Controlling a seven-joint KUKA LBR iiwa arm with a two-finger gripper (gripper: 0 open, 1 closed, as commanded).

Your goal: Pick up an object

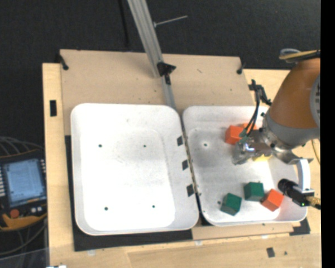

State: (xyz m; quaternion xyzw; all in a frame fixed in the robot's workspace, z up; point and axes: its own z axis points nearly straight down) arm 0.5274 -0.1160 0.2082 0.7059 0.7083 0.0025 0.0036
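— So, what sits in the two bins?

— The left bin [125, 166] holds no blocks; its white floor shows a few dark dots and faint grey smudging. The right bin [212, 149] carries the blocks. An orange block [233, 134] lies toward its far side, just beside the gripper. Along the near wall there are three more: a green block [231, 204] nearest the middle divider, a second green block [254, 191] a little further right, and a second orange block [272, 200] touching or almost touching that one on its right. A sliver of something yellow [262, 157] peeks out under the wrist, too hidden to name.

— And the arm?

— It [296, 105] comes in from the right, its orange band above the grey wrist, and hangs over the right bin's far half. The gripper [245, 149] is low over the bin floor, near the middle of that bin.

— Are the jaws spread or closed? Anything in them?

— I cannot tell. The metal tip is small and blurred, and the wrist covers much of it. The first orange block lies just up and left of the tip, close enough that contact is possible, yet I see no block between the fingers.

— Where are the near blocks in relation to it?

— Well apart, down by the near wall.
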